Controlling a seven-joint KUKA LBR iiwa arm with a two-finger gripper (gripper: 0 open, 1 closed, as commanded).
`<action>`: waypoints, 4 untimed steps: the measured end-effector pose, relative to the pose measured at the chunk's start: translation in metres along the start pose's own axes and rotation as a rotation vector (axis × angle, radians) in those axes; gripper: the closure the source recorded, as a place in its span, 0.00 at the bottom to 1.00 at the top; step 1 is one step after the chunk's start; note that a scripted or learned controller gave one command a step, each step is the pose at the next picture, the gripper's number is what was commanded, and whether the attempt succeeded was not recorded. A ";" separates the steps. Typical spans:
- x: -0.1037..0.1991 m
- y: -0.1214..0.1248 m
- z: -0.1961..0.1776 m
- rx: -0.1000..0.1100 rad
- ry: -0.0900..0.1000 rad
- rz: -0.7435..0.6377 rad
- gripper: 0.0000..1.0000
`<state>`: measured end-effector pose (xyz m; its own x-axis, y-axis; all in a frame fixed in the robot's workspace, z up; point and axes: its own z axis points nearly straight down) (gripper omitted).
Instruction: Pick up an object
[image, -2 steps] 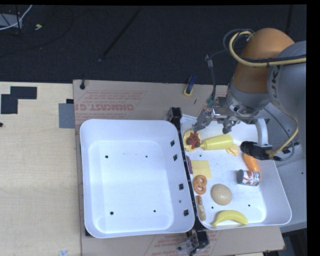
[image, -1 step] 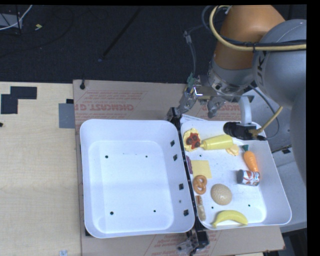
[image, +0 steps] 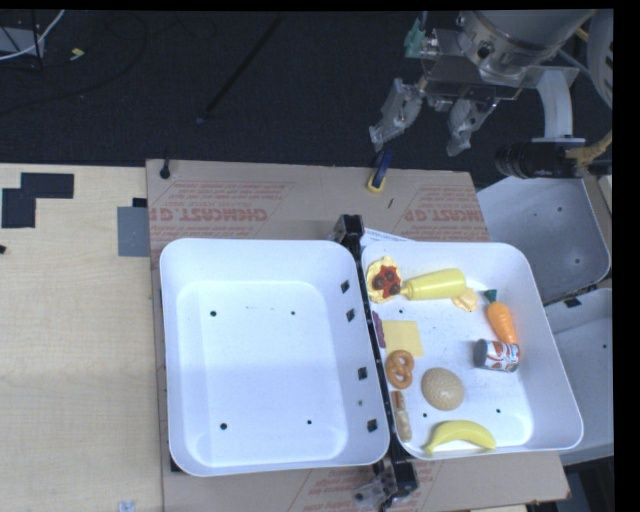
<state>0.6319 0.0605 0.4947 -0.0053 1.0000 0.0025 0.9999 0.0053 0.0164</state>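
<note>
While the arm hangs high past both bins:
Left bin (image: 190, 300): bare white floor.
Right bin (image: 545, 400): pretzel (image: 400, 368), bun (image: 442, 388), bottle (image: 434, 284), banana (image: 460, 436), can (image: 497, 354), carrot (image: 500, 322).
Pincer (image: 430, 122): fingers spread apart, nothing between them.

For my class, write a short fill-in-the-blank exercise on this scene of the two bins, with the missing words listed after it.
1. The banana, carrot and pretzel all lie in the ___ bin as the camera sees it.
2. The tool hangs above the bench with its fingers ___.
3. The carrot's colour is ___.
4. The banana lies nearest that bin's ___ edge.

Missing words: right; open; orange; bottom
</note>
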 end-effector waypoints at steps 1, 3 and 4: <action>-0.001 0.000 0.002 0.023 -0.005 -0.003 1.00; -0.050 -0.038 -0.045 0.020 -0.003 0.008 1.00; -0.096 -0.057 -0.044 0.022 -0.003 0.008 1.00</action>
<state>0.5750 -0.0361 0.5372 0.0026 1.0000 -0.0003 1.0000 -0.0026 -0.0052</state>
